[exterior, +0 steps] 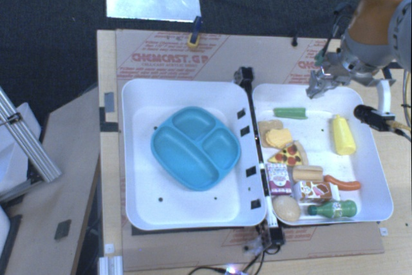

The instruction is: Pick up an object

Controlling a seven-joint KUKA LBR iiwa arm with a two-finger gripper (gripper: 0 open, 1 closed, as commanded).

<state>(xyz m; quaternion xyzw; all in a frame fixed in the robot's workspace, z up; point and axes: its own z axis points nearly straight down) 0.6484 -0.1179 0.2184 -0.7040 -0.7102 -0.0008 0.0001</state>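
A single fixed camera looks down at a slant from above the worktop point(193, 55), far enough back to take in both white bins point(138, 203) side by side, with the arm point(380, 16) entering from the right.

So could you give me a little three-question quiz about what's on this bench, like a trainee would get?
1. True or false: the blue divided plate lies in the same bin as the toy food.
2. Which lies nearest the gripper: A) green bottle B) green bean pod C) pizza slice?
3. Fill in: the yellow mustard bottle lies in the ___ bin of the view.

Key: 1 false; 2 B; 3 right.
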